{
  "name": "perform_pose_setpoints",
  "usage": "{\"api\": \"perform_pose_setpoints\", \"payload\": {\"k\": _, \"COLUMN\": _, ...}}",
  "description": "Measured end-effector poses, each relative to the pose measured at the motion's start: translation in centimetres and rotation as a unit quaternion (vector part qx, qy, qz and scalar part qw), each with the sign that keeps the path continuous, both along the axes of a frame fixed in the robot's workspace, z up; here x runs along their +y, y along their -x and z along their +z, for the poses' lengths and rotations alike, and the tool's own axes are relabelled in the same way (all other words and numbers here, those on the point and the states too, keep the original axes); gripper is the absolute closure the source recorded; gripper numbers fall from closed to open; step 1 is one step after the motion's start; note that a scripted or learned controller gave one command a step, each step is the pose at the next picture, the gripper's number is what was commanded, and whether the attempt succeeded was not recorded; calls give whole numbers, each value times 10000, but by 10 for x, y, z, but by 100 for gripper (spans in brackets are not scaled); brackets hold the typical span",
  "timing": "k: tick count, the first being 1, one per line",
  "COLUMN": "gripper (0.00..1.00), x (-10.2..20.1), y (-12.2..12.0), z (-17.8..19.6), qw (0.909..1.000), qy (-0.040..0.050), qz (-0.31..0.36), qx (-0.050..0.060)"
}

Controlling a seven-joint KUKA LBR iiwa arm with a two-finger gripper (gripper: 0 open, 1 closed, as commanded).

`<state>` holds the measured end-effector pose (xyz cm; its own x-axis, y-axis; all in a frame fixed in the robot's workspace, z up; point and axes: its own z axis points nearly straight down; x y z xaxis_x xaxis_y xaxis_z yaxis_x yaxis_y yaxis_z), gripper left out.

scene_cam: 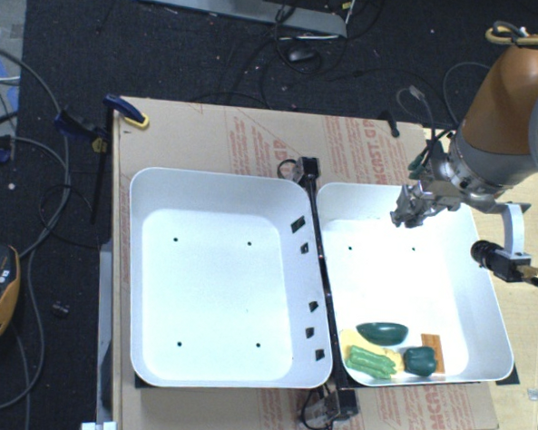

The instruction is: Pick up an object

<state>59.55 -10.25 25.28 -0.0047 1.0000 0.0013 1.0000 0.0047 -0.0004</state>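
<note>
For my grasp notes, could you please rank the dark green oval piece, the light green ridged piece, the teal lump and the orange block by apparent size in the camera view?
1-2. Dark green oval piece and light green ridged piece: alike, unranked.
3. Teal lump.
4. Orange block, partly hidden behind the lump, so unsure.

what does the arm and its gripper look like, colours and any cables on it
The arm is bulky and rounded, with a broad orange section above a grey wrist. A white bracket on its side carries a small black cylindrical part. The gripper is a compact, dark grey metal assembly, much narrower than the arm. Thin cables, some greenish, run along the wrist to it. Part of a dark letter marking shows on the arm.
</note>
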Motion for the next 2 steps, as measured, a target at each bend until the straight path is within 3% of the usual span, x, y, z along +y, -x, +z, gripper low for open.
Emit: {"api": "perform_pose_setpoints", "payload": {"k": 2, "gripper": 100, "x": 97, "y": 7, "z": -20, "qw": 10000, "qy": 2, "qz": -2, "qx": 4}}
